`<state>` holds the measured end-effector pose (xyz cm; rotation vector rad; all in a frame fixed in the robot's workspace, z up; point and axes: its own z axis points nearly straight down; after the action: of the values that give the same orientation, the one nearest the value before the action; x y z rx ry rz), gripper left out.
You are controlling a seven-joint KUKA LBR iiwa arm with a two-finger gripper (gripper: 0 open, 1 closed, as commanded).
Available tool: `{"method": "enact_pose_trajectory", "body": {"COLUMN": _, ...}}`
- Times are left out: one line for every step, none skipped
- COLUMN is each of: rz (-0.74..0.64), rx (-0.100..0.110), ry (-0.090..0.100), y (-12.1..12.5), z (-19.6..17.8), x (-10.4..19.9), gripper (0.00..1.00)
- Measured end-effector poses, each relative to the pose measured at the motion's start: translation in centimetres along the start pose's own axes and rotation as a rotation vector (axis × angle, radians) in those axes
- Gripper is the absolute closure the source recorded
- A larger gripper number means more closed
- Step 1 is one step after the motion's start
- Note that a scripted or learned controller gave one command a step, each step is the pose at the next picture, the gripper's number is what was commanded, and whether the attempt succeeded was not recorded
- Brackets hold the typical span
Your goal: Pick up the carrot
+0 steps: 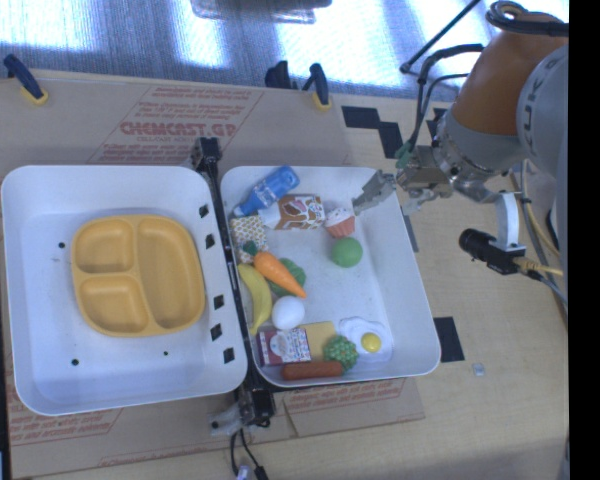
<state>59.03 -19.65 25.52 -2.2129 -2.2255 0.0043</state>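
The carrot [278, 271] lies slantwise at centre frame, in the right bin [412, 298], touching a banana [255, 295] and a green leafy piece. It looks like a light, hard, smooth plastic toy, likely slippery; a pinch across its thick orange middle seems safest. The gripper [370, 196] hovers at the bin's upper right, and whether it is spread or closed cannot be told. Crowded toys leave little room

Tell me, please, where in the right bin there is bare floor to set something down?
Bare floor in the right bin lies along its right wall, right of the green ball and above the fried egg. It is crowded around the carrot.
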Motion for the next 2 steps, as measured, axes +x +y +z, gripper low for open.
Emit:
{"method": "enact_pose_trajectory", "body": {"rz": -0.153, "rx": 0.001, "ry": 0.001, "y": -4.0, "z": 10.0, "x": 5.4, "gripper": 0.00}}
{"method": "enact_pose_trajectory", "body": {"rz": -0.144, "rx": -0.001, "ry": 0.000, "y": -5.8, "z": 16.4, "x": 8.9, "gripper": 0.00}}
